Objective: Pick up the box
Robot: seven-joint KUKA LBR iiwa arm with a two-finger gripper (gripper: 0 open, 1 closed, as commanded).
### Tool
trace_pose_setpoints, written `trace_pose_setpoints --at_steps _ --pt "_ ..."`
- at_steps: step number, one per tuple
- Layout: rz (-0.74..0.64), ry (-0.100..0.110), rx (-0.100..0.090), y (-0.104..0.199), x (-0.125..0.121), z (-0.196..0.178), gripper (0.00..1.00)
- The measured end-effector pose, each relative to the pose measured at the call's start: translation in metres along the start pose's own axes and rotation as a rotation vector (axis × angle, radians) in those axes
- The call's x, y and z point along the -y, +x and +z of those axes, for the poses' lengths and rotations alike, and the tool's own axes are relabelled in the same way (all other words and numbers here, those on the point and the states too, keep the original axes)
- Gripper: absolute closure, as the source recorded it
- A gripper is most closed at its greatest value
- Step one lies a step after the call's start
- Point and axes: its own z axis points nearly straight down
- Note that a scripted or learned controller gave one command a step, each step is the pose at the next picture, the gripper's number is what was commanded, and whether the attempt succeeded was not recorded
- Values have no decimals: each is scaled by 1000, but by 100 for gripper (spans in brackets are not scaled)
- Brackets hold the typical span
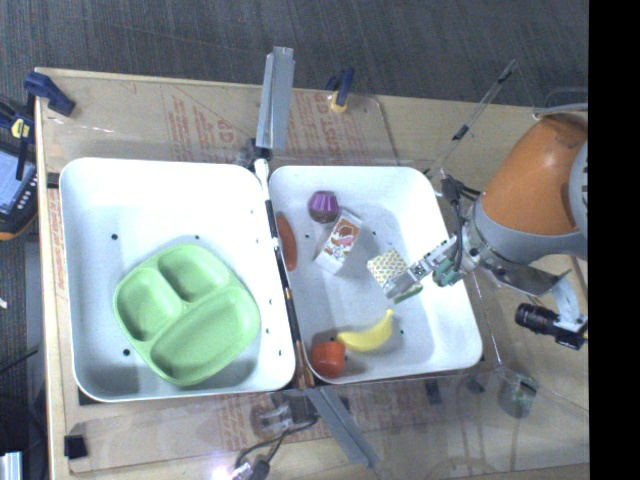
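Bright, even light is falling on the bench from above. The two white bins are shining the most; the left bin is looking almost washed out on its flat floor. Soft grey shadows are sitting along the near walls of both bins and under the green plate. A small dark shadow is lying under the banana. The orange band on the arm is glowing and looking a little fuzzy. A tiny bright spot is glaring at the near edge of the bench. The dark carpet at the far side is staying dim. The whole picture is looking a bit soft and grainy.
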Motion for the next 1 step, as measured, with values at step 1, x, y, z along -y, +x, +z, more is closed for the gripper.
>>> trace_pose_setpoints --at_steps 1 --pt "255 3 -3 -46 -91 3 100"
